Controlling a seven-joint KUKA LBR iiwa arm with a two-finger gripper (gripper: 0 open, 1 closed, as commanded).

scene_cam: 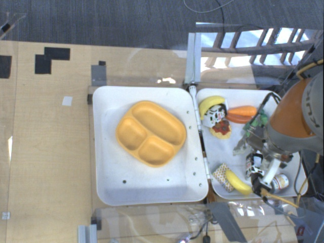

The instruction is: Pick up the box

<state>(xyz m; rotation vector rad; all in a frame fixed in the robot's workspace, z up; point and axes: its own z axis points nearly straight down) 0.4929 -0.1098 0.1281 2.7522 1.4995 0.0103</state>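
Nearby, checkered box (220, 174) against banana (238, 181), right bin (229, 153).

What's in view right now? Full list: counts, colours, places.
bins: 2, white, side by side on bench
divided plate: 1, yellow-orange, middle of left bin
yellow toy: 1, yellow with black-and-white patch, right bin far-left
carrot: 1, orange, green top, right bin far side
red item: 1, red, just below yellow toy
box: 1, tan checkered, right bin near-left
banana: 1, yellow, beside box
round item: 1, pale-brown, partly hidden by arm
arm: 1, grey, orange band, over right bin
gripper: 1, grey, above right bin's middle
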